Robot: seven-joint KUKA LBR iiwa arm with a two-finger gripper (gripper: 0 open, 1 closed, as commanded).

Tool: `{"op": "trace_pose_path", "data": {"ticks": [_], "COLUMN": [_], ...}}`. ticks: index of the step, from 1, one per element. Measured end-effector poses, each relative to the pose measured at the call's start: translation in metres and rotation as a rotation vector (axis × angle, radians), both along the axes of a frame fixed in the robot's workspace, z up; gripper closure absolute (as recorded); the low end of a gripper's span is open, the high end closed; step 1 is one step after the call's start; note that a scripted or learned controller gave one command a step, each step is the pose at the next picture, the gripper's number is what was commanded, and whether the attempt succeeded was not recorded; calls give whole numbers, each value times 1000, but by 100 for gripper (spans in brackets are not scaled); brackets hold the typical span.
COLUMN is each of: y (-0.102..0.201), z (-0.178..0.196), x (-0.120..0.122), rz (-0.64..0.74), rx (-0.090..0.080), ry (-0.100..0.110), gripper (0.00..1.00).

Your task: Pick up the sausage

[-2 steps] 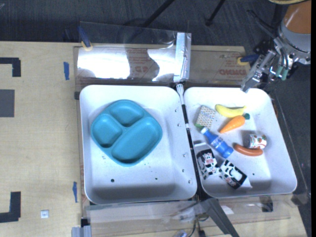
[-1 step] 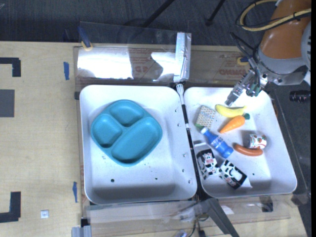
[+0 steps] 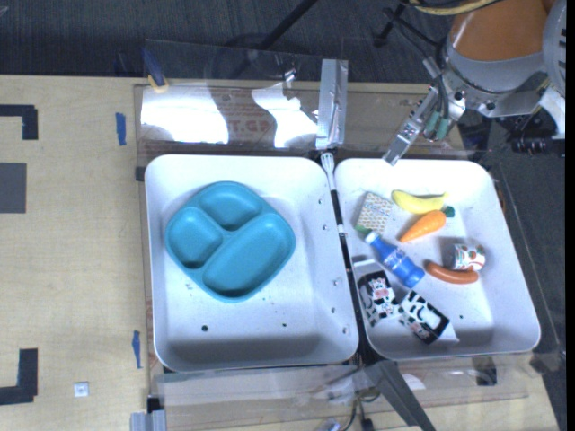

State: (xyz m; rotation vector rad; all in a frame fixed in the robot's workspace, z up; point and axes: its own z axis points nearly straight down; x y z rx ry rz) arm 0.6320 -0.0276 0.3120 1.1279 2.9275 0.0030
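Note:
The sausage point(image 3: 452, 274) is a short reddish-brown link lying flat in the right bin point(image 3: 512, 321), toward that bin's right side, just below a small round can point(image 3: 469, 257). My gripper point(image 3: 406, 140) hangs over the back rim of the right bin, up and to the left of the sausage and well apart from it. Nothing is seen held in it.
The right bin also holds a banana point(image 3: 418, 201), a carrot point(image 3: 422, 226), a blue bottle point(image 3: 393, 259), a speckled sponge point(image 3: 375, 211), a cow-patterned item point(image 3: 376, 295) and a black-and-white box point(image 3: 423, 318). A blue divided plate point(image 3: 232, 239) lies in the left bin point(image 3: 171, 330).

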Motion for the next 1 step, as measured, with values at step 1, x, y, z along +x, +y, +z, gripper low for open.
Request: {"op": "trace_pose_path", "data": {"ticks": [1], "y": [-14], "z": [-32], "x": [-3], "rz": [159], "rx": [-1], "ry": [2], "gripper": [100]}}
